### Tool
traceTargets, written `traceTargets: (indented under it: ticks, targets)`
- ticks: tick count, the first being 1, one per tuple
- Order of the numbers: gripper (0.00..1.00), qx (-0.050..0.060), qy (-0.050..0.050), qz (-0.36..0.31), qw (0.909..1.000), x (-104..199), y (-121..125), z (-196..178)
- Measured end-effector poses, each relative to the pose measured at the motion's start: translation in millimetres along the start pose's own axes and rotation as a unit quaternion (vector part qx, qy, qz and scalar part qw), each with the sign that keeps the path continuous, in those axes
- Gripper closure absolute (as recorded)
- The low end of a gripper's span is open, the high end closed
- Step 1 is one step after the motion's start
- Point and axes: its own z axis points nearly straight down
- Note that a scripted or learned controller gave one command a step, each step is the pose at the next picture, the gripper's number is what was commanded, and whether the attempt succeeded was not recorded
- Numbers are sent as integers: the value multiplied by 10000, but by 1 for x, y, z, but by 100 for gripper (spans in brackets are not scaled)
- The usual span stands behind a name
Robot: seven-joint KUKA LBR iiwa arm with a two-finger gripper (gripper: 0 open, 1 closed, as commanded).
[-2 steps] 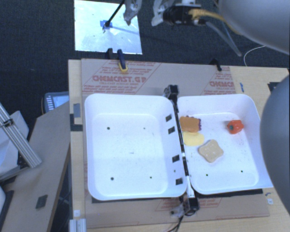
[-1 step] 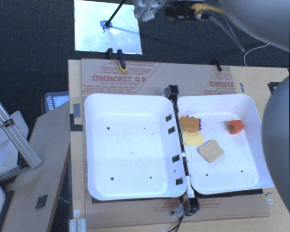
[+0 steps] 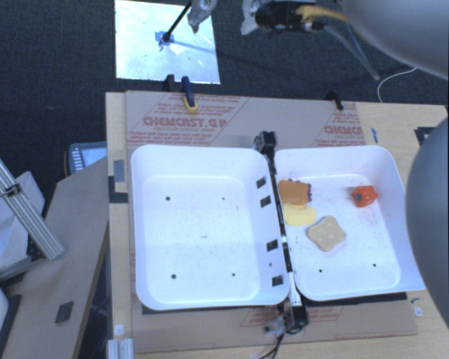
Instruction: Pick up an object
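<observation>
Objects for picking all sit in the right bin (image 3: pixel 393 175), four small pieces on its floor. Reading that bin as a clock face from its middle, a red-orange piece (image 3: pixel 363 196) lies at about 1 o'clock, well apart from the others. An orange-brown block (image 3: pixel 294 191) with a purple edge lies at 10 o'clock, close to the wall shared with the left bin (image 3: pixel 196 231). A flat yellow disc (image 3: pixel 300 215) lies just at 6 o'clock of that block, touching or nearly touching it. A tan toast-shaped slice (image 3: pixel 326 233) lies at the disc's 4 o'clock, its corner meeting the disc's edge.

The gripper (image 3: pixel 226 15) is high at the frame's 12 o'clock, beyond the bench and well away from every piece. I cannot tell whether the claw is open or closed, and I see nothing in it. The grey arm (image 3: pixel 393 28) sweeps in from 1 o'clock with yellow cable along it.

Both bins rest on a cardboard sheet (image 3: pixel 210 119) with red print. A yellow clamp (image 3: pixel 190 105) grips its far edge, and a shiny metal plate (image 3: pixel 165 42) lies past it at 11 o'clock.
</observation>
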Motion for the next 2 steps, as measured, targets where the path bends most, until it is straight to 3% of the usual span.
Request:
traceTargets:
  ticks: [1, 2]
  targets:
    - [100, -15, 5, -23, 10000, 1, 0, -12]
    - [0, -10, 4, -29, 10000, 1, 0, -11]
